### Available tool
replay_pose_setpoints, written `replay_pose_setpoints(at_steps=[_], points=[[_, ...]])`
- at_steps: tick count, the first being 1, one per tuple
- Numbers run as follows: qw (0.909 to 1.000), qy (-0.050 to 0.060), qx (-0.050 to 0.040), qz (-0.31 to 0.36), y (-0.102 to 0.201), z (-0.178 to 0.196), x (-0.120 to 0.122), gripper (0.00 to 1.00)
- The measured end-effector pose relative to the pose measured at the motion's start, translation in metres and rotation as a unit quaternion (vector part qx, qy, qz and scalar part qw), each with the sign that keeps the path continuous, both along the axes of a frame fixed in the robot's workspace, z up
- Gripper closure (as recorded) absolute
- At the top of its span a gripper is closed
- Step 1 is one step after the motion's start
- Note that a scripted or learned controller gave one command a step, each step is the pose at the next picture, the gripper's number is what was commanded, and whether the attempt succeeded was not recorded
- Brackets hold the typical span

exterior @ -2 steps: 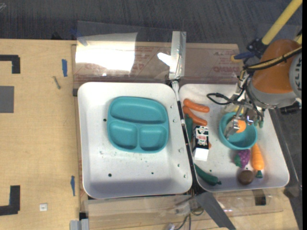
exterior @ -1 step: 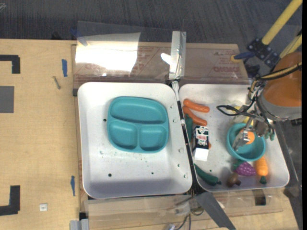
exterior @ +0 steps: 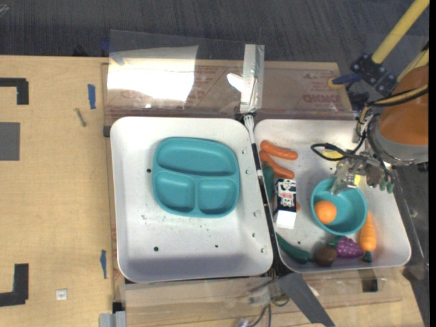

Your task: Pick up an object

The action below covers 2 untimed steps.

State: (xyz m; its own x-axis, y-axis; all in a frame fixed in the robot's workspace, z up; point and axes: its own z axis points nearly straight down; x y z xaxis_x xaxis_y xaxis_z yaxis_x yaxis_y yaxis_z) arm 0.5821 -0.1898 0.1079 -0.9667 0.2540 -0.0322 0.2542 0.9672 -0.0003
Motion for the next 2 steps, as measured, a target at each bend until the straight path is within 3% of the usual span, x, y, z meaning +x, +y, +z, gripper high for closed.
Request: replay_pose_setpoints(at_steps=[1, 2], points=[[1.0000, 0.003, 0.0010, 0.000, 0.001, -0.004, -0.002, 0.00], [0.9979, 0.005, 0.0074, 0.064, -0.023, -0.016, -0.024, 0.00]])
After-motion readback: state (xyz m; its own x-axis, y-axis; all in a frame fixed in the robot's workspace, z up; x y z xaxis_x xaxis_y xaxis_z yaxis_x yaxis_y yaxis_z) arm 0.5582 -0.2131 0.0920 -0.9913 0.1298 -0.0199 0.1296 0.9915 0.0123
